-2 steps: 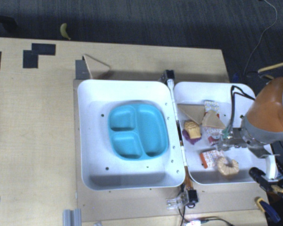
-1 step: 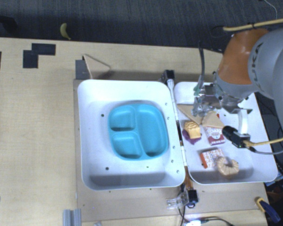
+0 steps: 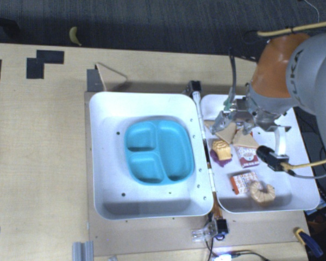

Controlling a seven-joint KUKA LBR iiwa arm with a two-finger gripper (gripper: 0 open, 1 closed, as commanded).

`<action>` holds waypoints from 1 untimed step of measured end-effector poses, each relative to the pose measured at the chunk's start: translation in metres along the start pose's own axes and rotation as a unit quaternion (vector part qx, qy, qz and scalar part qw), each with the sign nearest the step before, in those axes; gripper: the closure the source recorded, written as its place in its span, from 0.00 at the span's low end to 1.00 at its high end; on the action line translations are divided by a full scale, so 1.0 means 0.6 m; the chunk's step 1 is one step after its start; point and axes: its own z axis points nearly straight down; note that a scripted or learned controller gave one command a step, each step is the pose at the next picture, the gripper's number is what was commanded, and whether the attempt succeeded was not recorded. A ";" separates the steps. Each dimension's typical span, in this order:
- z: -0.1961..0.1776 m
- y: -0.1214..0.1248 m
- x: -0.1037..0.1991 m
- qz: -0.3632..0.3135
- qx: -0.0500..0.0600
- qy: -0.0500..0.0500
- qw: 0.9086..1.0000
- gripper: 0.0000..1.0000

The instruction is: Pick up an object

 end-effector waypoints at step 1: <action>0.117 -0.003 -0.067 0.000 -0.006 -0.001 1.000 0.00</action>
